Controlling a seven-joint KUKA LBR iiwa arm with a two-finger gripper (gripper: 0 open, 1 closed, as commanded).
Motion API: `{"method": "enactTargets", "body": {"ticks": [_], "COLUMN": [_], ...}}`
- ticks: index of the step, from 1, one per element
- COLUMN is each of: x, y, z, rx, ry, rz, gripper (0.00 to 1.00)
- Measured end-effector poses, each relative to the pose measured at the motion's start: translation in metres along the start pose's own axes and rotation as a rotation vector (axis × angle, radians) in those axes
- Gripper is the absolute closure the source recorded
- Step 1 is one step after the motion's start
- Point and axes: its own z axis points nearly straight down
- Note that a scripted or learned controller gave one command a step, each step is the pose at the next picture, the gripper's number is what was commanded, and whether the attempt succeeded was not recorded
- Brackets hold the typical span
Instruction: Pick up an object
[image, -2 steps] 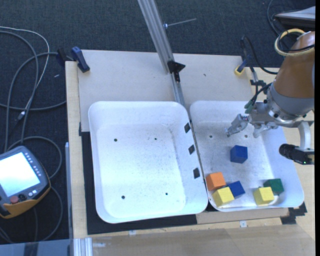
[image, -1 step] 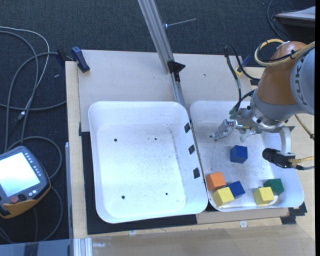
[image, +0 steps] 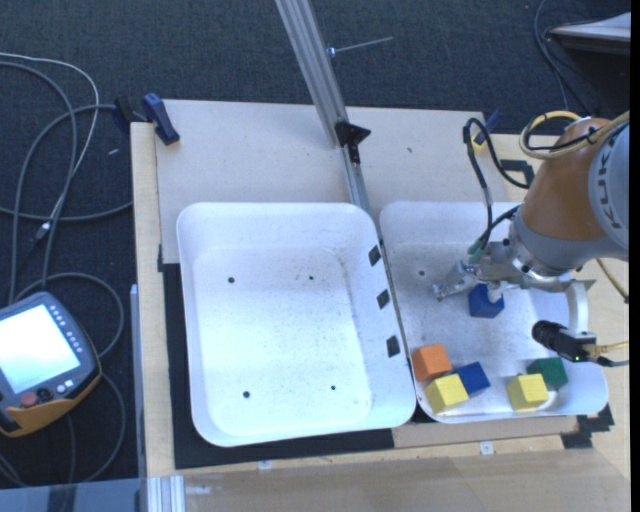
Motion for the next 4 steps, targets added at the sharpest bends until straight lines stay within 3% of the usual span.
{"method": "enactTargets", "body": {"ticks": [1,2,3,4], "x": [-0.008,-0.027,-0.029,-0.029], "y": [-0.012,-0.001,0.0,0.0], "z": [0.002,0.014,0.004,-0.006], "rx": [0.006,0.01,0.008,0.007], "ry": [0.002,0.004,0.003,0.003], "rz": [0.003,-0.001,0.001,0.001], "gripper": [0.0,0.0,1.0,1.0]}}
